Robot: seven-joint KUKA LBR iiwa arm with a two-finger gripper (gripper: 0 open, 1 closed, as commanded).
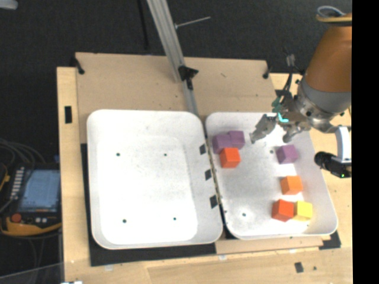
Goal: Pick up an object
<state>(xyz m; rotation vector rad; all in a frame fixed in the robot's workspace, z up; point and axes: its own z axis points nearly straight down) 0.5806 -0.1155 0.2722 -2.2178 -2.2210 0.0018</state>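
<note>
1. Nearest to the front edge of the right bin [331, 226], an orange-red cube [283, 209] and a yellow cube [304, 210] are sitting side by side and touching, close to the front right corner.
2. Just behind them an orange block [291, 184] is lying alone, near the right wall of the bin.
3. Further back a small purple block [287, 153] is resting, and this is the thing lying closest to the tool [274, 129]. It is lying just in front of the tool and a little toward the bin's right wall, so I judge that a short move forward and down would bring the tool over it.
4. Toward the left wall of the same bin, an orange cube [230, 157] is touching the front of a longer purple block [228, 139], whose long axis is running parallel to the back wall. This pair is lying to the tool's left side, a bit farther off.
5. The tool is hovering over the back part of the right bin with its two fingers spread apart and nothing between them.
6. The left bin [95, 123] is lying beside it on the bench [237, 70].
</note>
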